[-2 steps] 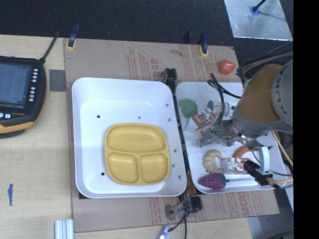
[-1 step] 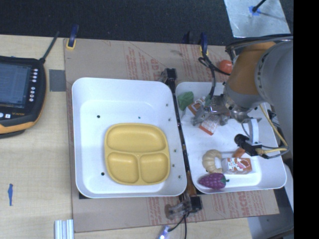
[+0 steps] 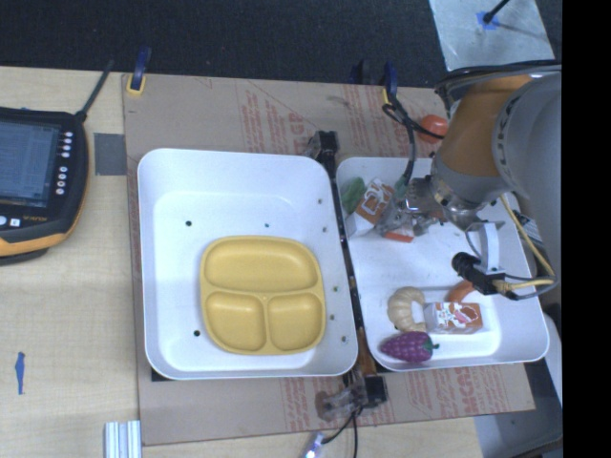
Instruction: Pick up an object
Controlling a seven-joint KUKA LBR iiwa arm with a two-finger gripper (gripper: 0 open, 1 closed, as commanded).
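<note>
The gripper (image 3: 412, 213) is low in the right bin (image 3: 516, 346), close to its far wall and near the wall shared with the left bin (image 3: 162, 256); whether it is open or closed cannot be told. Just left of it lie a small packet (image 3: 374, 201) and a green item (image 3: 352, 194). Well toward the near side from it, across bare white floor, sit a garlic bulb (image 3: 405, 306), a bunch of grapes (image 3: 409, 346) and a second packet (image 3: 455, 317). Far left, a yellow divided tray (image 3: 262, 294) rests in the left bin. Both bins stand on cardboard (image 3: 229, 113) over a wooden bench (image 3: 57, 351).
</note>
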